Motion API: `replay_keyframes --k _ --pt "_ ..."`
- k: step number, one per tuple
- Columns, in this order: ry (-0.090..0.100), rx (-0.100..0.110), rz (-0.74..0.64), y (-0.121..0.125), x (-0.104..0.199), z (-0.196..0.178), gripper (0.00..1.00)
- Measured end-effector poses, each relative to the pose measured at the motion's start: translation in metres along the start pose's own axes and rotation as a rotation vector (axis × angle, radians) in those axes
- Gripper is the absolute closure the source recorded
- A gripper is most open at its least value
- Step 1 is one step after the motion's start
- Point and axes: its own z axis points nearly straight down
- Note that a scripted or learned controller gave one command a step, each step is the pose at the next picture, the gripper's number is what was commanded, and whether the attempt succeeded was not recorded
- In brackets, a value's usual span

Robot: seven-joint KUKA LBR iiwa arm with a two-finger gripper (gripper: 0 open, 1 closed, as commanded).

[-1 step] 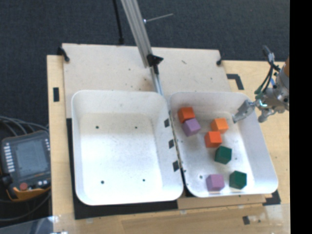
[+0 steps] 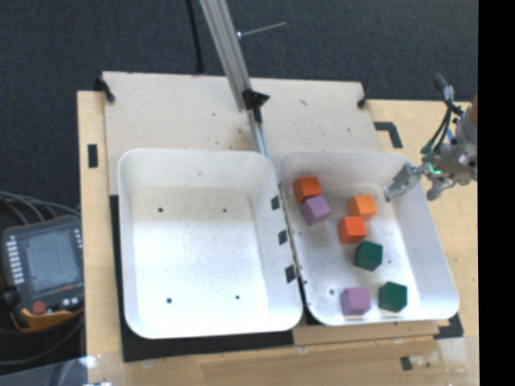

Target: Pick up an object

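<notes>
Your jaws (image 2: 417, 180) hang over the upper right rim of the right-hand shallow white plastic bin (image 2: 438, 256); you cannot tell from here whether they are parted or closed, and nothing shows between them.

Just left of them in that bin lies a small orange block (image 2: 363, 206), with a second orange cube (image 2: 352, 229) touching below it and a dark green cube (image 2: 368, 256) under that. Further left, an orange cube (image 2: 306, 188) sits against a purple cube (image 2: 316, 209). Near the bin's lower wall rest a purple cube (image 2: 354, 300) and a green cube (image 2: 393, 296). The left-hand shallow white bin (image 2: 129, 240) lies alongside on your counter (image 2: 92, 215).
</notes>
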Motion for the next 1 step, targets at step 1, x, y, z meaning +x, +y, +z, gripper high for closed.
replay_keyframes --k 1 --pt "-0.001 0.005 0.004 -0.0037 -0.0052 0.0432 0.0"
